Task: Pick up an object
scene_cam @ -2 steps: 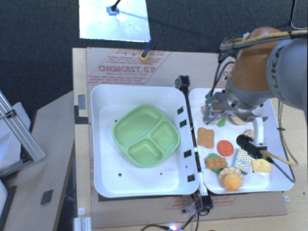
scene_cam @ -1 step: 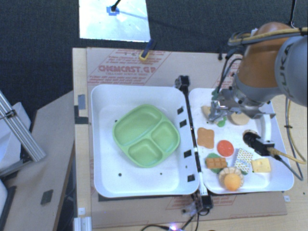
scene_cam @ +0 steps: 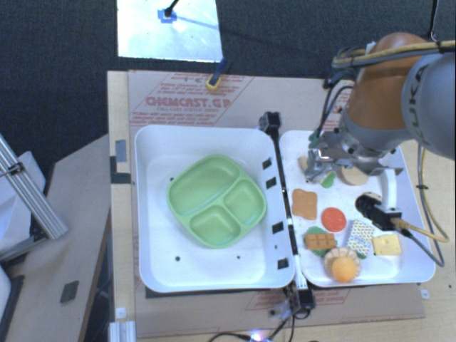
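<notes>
gripper [scene_cam: 320, 164] low over right bin [scene_cam: 420, 262] far-left part, beside green piece [scene_cam: 328, 180] | finger state cannot tell | green divided plate [scene_cam: 216, 201] in left bin [scene_cam: 153, 262]

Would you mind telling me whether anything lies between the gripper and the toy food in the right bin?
Nothing visible does. The gripper hangs low at the far end of the right bin, directly over a small green piece. The toast slice and red disc lie nearer the camera, unobstructed.
</notes>
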You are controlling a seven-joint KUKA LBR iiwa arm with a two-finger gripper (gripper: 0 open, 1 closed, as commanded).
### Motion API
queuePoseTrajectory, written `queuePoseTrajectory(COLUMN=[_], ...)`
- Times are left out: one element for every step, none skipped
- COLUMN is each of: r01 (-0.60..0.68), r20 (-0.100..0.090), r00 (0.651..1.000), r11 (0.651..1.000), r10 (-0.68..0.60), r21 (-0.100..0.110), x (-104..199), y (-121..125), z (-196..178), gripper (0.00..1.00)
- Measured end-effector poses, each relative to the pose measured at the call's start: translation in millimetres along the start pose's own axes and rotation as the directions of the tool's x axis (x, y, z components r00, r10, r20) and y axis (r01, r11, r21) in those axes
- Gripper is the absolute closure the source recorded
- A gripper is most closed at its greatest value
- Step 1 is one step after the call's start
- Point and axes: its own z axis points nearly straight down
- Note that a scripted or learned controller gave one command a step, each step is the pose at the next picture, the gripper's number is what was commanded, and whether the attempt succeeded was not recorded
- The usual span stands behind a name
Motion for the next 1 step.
queuePoseTrajectory(r01=[-0.001], r20=[0.001], r00=[1.000], r11=[1.000], r10=[0.001], r21=[0.002], x=[3.5], y=[-0.4], z=[12.1], gripper=[1.00])
